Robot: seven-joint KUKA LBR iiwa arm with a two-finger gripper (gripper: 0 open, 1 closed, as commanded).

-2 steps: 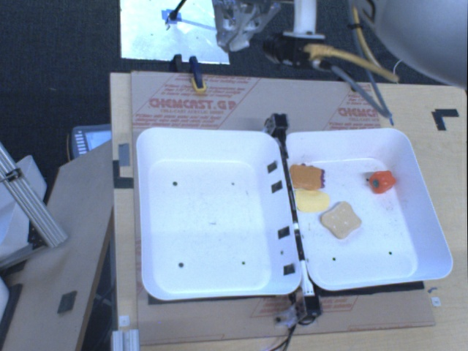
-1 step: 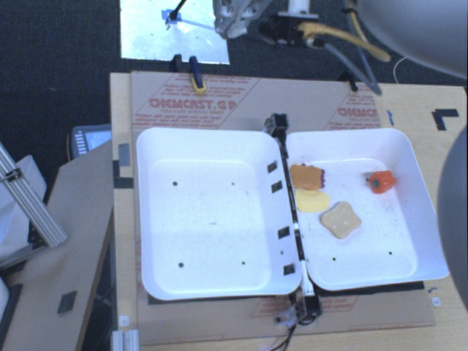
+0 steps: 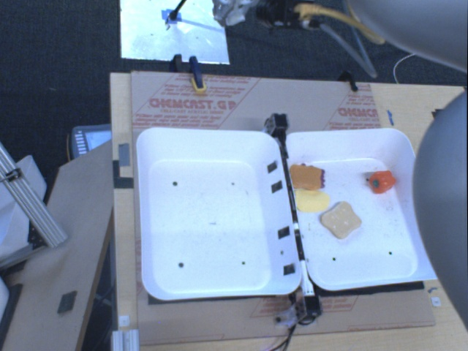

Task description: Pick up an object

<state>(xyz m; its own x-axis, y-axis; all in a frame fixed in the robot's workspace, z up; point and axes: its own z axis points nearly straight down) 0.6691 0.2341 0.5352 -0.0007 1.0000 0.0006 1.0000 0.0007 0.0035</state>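
1. The grey metal two-finger gripper (image 3: pixel 234 2) is hanging at the top edge of the view, beyond the far end of the bench and well apart from both bins. It is blurred, so I cannot tell how the claw is standing, and nothing is showing in its grasp.
2. The thick grey arm (image 3: pixel 409 13) is sweeping in from the upper right, and another part of it is covering the right edge of the shallow white right bin (image 3: pixel 398 141).
3. Four things to pick are lying in the right bin:
   - an orange-brown square toy piece with a purple edge (image 3: pixel 307 176) is sitting by the bin's left wall;
   - a flat pale yellow disc (image 3: pixel 312 201) is lying just below it, touching or nearly so;
   - a tan toy bread slice (image 3: pixel 341 220) is resting just beside the disc, toward the near right;
   - a small red-orange toy vegetable with a green stem (image 3: pixel 380 182) is sitting apart, toward the right.
4. The shallow white left bin (image 3: pixel 146 196) is sitting beside the right one, both resting on a brown cardboard sheet with red print (image 3: pixel 191 102).
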